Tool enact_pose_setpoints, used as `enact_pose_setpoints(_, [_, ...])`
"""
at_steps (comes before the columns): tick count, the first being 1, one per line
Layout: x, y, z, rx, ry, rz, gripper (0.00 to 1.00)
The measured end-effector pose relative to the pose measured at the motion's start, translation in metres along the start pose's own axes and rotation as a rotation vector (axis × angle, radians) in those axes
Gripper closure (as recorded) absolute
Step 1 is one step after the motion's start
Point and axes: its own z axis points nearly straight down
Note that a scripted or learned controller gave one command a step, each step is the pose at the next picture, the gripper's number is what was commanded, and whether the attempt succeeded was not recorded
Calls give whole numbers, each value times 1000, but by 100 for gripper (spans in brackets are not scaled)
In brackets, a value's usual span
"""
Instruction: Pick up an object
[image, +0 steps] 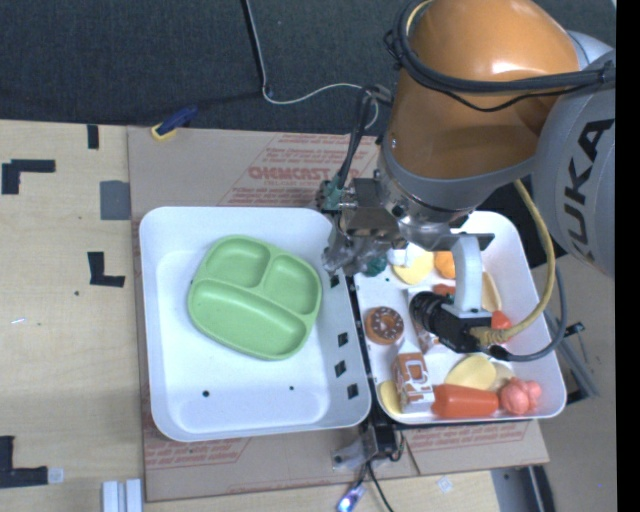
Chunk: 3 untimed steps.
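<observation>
We can't tell the state of the grey two-finger gripper (362, 250) above the inner edge of the right white bin (527, 250). Just below it lies a round chocolate-frosted toy donut (384, 324), flat; farther down, a long orange-red toy sausage (465, 402) points sideways. The green divided plastic plate (255, 296) sits left.

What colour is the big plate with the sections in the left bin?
The sectioned plate is light green, plain with no pattern, seen clearly in the camera view.
</observation>
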Motion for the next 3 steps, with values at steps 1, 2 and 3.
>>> enact_pose_setpoints(1, [0, 0, -9, 2, -1, -1, 100])
enact_pose_setpoints(2, [-41, -1, 91, 8, -1, 8, 100])
enact_pose_setpoints(3, [-79, 0, 28, -7, 2, 5, 100])
